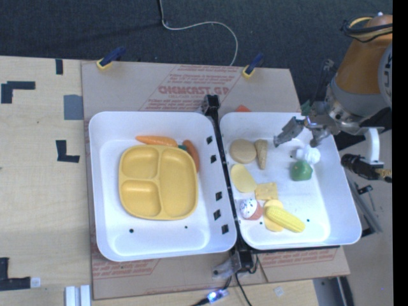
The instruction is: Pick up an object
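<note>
**Claw spread above right bin**

The claw (305,132) hangs with fingers spread wide, pinching nothing, just above the green toy (301,170). Nearest in the right bin (338,222) lies the corn (285,220), then cheese (266,190), then a bun (243,150). The left bin (102,190) holds a yellow tray (158,182) and, beyond it, a carrot (156,141).

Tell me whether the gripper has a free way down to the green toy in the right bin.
Probably yes. The gripper hangs just above the green toy, which lies apart from the other food pieces on bare floor of the right bin; nothing covers it.
</note>
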You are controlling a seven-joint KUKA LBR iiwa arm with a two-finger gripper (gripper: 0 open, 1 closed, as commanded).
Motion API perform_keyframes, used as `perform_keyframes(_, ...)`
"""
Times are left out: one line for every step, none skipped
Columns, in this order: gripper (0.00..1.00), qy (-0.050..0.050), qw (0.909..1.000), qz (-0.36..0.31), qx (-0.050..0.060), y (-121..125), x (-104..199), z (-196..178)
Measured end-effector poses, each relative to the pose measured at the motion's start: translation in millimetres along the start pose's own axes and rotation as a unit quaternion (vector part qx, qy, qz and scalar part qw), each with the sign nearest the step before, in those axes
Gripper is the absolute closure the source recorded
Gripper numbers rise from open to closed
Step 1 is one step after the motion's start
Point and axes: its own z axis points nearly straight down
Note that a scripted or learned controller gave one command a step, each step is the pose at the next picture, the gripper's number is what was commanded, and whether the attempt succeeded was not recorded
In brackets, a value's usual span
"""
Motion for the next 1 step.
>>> perform_keyframes(0.00, 0.002, 1.0000, -0.002, 0.005, -69.5, 76.3, 46.8)
